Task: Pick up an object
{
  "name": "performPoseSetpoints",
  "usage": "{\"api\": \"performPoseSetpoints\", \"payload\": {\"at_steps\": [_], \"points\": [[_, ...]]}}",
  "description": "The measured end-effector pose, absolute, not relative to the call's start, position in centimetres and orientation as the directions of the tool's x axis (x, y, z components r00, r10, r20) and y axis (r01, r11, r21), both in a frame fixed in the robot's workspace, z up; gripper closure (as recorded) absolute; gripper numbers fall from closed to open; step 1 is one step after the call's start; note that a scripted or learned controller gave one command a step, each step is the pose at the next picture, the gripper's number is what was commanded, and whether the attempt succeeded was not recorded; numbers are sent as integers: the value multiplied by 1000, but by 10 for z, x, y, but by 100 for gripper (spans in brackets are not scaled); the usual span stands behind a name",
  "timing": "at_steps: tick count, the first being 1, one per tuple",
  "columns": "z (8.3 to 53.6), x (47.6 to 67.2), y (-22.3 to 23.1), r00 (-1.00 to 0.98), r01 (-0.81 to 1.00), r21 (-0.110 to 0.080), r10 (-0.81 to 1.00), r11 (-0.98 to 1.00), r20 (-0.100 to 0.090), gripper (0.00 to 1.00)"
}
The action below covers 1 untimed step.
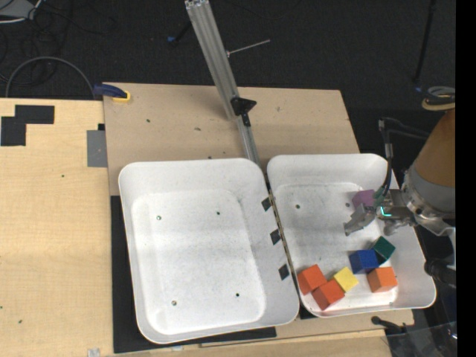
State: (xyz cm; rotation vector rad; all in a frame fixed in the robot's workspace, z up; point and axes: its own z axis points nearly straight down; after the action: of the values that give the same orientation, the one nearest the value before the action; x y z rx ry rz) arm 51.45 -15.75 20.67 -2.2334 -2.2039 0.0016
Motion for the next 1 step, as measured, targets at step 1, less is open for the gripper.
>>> {"api": "performPoseSetpoints", "payload": {"at_steps": [1], "points": [[207, 514, -158, 14, 1000, -3, 1000, -14, 2, 0]]}}
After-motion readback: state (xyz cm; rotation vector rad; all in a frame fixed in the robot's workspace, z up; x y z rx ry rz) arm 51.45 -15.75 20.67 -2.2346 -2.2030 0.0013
